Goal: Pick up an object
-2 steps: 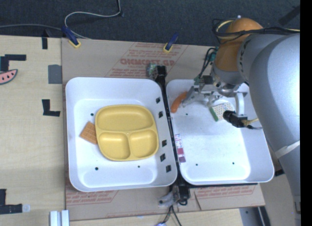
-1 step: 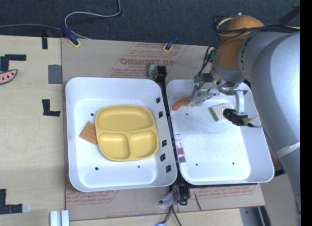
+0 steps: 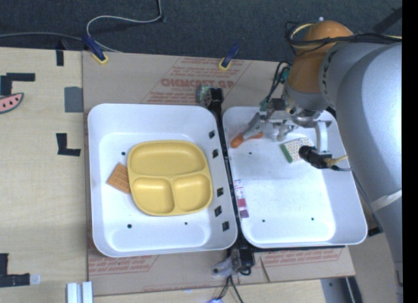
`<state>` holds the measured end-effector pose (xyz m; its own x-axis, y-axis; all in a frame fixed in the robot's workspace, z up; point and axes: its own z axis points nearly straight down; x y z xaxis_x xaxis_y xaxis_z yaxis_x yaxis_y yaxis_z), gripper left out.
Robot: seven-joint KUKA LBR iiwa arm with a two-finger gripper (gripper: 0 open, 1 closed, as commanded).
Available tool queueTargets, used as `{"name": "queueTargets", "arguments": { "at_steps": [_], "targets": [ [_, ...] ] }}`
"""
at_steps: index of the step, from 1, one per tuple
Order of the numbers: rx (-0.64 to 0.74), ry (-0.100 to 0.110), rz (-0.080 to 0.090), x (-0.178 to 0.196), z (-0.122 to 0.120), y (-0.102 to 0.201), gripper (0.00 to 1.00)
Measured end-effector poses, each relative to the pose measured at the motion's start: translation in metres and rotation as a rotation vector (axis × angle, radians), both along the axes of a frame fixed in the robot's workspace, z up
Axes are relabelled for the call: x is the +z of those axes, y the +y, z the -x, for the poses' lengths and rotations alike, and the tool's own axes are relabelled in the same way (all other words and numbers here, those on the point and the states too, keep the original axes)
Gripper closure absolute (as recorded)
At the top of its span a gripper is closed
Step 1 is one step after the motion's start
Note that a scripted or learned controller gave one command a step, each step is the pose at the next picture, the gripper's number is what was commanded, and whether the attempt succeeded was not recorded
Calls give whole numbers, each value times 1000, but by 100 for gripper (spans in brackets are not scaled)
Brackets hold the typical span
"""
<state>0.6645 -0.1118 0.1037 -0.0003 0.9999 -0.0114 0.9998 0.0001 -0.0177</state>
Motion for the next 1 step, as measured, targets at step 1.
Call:
{"name": "queueTargets", "arguments": {
  "at_steps": [1],
  "targets": [
    [0, 1, 0, 10, 0, 0, 100]
  ]
}}
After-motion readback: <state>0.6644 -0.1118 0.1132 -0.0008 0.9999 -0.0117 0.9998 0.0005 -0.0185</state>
